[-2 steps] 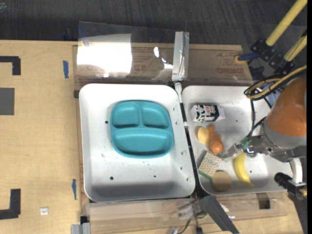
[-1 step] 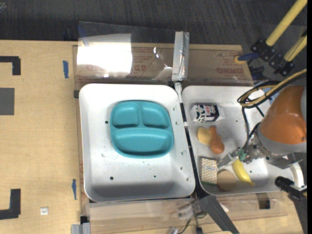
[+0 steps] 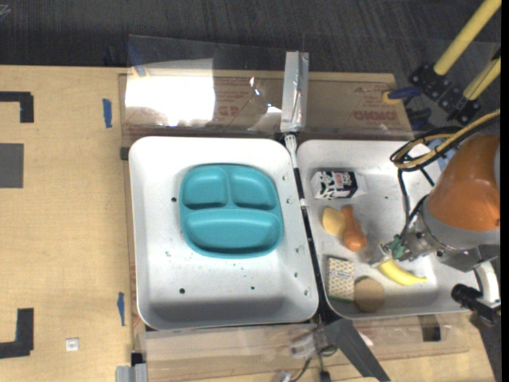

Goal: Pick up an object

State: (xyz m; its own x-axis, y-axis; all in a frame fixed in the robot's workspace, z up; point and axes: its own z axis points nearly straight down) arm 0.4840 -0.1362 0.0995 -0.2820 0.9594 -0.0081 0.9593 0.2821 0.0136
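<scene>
The right bin [image 3: 374, 153] holds several small things. A black-and-white carton [image 3: 335, 183] lies near its back. A yellow pear-like piece [image 3: 332, 220] sits beside an orange carrot-like piece [image 3: 353, 234] in the middle. A yellow banana [image 3: 402, 274] lies toward the front right, with a brown round object [image 3: 368, 294] and a patterned packet [image 3: 340, 276] at the front. My gripper [image 3: 398, 249] hangs low over the bin just above the banana, under the orange-banded wrist [image 3: 471, 189].
The left bin [image 3: 159, 261] carries a teal divided plate [image 3: 231, 208]. A clear plastic wall with a metal post [image 3: 293, 90] stands behind both bins. Yellow tubing and black clamps [image 3: 445, 86] sit at the back right. Wooden bench lies to the left.
</scene>
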